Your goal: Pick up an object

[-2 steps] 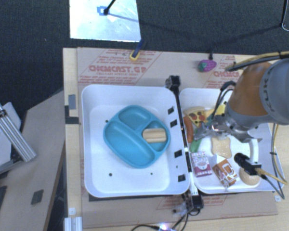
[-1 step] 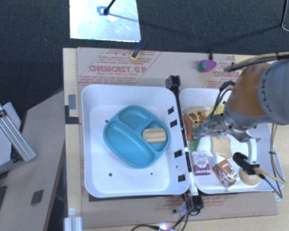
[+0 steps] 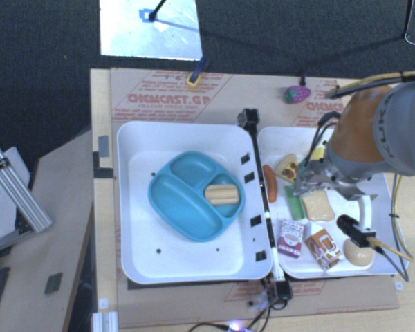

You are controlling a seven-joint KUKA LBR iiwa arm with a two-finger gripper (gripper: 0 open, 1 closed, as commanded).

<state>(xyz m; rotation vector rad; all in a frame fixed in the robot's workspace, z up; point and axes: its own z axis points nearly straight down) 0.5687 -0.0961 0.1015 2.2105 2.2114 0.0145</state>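
Reaching in from the right, the arm hangs over the right bin, its gripper low among the items near that bin's left side; whether the fingers are apart or together cannot be told. Beneath it lie a green piece and toast. A blue plate carrying a bread roll sits mid-left bin.

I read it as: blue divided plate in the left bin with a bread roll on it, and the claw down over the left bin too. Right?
Not quite. The camera view shows the claw down over the right bin, near the green item. The rest holds: the blue divided plate sits in the left bin with the bread roll on it.
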